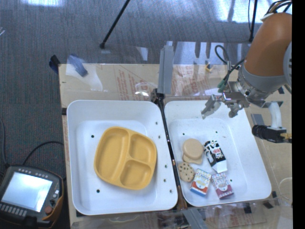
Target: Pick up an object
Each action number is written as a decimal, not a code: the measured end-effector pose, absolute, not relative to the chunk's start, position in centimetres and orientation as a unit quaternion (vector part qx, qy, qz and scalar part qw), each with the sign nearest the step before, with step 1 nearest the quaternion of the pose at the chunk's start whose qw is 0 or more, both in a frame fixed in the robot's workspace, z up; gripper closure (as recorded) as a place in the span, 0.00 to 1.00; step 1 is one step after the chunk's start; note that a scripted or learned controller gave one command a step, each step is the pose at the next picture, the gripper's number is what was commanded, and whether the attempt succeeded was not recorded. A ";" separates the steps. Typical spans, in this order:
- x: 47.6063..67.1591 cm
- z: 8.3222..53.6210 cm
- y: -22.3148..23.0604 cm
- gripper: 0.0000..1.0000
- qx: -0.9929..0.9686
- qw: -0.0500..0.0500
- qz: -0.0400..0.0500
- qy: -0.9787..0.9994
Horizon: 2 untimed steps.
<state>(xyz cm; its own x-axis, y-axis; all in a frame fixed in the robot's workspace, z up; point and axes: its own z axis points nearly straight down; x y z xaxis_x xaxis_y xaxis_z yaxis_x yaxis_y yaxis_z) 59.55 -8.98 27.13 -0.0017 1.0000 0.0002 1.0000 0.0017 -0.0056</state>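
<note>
My gripper [221,109] hangs over the back edge of the right bin [252,175], open, with nothing between its fingers. Below it, toward the bin's front, lie a tan round bun [193,150], a chocolate-chip cookie [186,171], a black-and-white cow-print carton [215,155], a blue-and-orange small carton [200,182] and a red small carton [222,185]. All lie well apart from the gripper. A yellow divided plate [126,157] rests in the left bin [81,123].
A grey metal post [165,73] stands at the back between the bins. A blue scrap [76,65] lies at the bench's back left corner. A teach pendant [29,192] sits on the floor at lower left. The right bin's back half is bare.
</note>
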 end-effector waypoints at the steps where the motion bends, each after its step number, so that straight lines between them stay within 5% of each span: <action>1: 55.5 15.8 -17.5 0.00 -0.657 0.007 0.004 -0.754; 2: 54.4 9.0 -12.7 0.00 -0.620 -0.001 -0.001 -0.785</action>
<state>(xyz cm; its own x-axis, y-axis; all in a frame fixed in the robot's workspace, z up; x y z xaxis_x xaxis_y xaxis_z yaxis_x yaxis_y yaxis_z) 54.44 -12.69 8.95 -0.2321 0.9727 -0.0014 0.9727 0.2321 0.0026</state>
